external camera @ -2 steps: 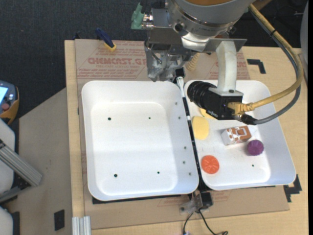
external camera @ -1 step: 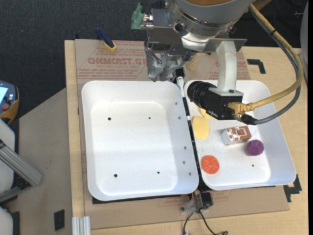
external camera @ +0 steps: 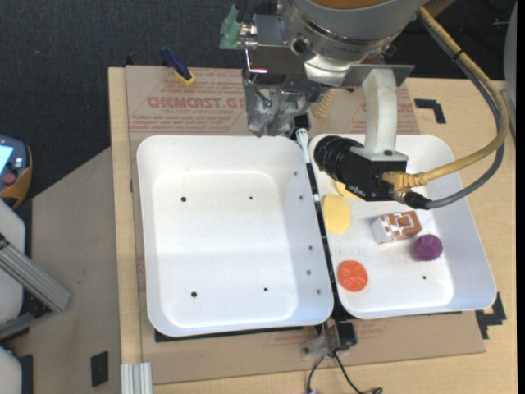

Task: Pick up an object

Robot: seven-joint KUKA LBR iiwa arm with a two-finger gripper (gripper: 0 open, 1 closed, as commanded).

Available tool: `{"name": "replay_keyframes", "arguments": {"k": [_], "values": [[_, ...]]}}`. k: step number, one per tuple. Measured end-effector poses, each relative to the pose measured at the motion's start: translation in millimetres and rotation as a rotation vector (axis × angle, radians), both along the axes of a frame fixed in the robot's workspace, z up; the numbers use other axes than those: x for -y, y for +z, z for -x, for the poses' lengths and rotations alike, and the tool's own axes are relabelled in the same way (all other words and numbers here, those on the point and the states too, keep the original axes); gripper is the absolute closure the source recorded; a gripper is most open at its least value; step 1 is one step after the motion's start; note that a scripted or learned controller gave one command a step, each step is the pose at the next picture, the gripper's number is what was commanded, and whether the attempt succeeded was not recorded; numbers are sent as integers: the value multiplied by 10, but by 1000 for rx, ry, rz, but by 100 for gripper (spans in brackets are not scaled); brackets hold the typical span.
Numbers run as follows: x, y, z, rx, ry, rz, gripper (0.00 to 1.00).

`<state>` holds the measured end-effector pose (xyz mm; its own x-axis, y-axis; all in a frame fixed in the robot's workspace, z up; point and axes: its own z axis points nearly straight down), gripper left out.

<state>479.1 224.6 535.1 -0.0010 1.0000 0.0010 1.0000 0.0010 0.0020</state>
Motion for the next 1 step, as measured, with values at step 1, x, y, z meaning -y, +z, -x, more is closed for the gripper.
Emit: {"name": "replay_keyframes", "arguments": {"k": [1], "values": [[0, 0, 0, 0, 0, 0, 100]]}}
